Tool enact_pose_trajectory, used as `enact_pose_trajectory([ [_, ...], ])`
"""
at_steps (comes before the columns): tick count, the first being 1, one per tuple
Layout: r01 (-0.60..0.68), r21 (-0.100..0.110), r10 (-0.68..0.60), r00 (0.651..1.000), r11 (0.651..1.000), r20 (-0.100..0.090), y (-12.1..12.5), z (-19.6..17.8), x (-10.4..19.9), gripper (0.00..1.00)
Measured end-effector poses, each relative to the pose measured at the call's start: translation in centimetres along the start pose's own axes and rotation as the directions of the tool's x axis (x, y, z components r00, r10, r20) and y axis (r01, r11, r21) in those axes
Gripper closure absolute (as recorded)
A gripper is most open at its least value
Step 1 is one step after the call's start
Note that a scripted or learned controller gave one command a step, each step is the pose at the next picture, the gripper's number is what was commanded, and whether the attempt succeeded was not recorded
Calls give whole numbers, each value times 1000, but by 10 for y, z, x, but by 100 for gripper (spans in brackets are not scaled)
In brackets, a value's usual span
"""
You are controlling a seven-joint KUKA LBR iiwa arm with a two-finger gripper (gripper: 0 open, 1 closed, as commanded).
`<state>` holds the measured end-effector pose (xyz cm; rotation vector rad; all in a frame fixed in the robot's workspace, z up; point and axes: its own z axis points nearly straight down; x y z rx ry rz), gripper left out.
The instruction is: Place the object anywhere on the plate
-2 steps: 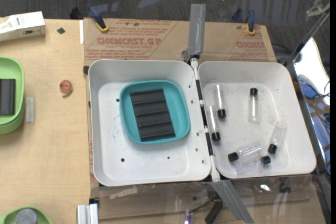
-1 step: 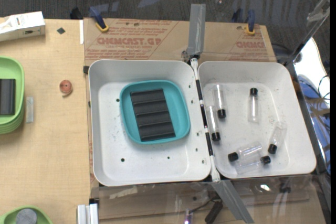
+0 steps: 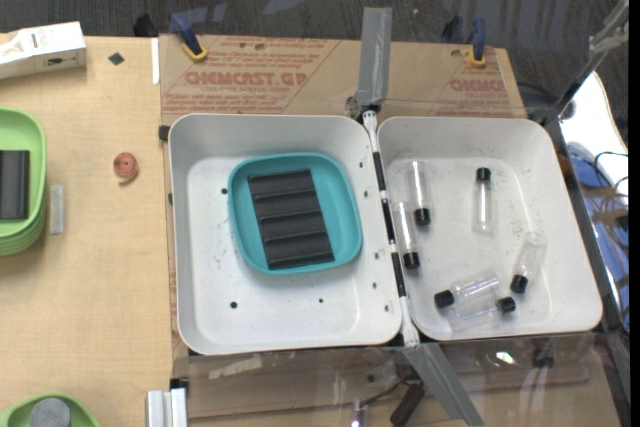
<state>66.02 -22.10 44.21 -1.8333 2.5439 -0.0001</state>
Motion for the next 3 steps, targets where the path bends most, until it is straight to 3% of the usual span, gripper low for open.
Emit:
enact_pose_trajectory([
  [1, 316, -1, -316, 949, 949, 1, 0, 0, 0, 0],
  [2, 598, -2, -598, 802, 802, 2, 0, 1, 0, 0],
  [3, 811, -2, -811, 585, 585, 4, 3, 1, -8, 0],
])
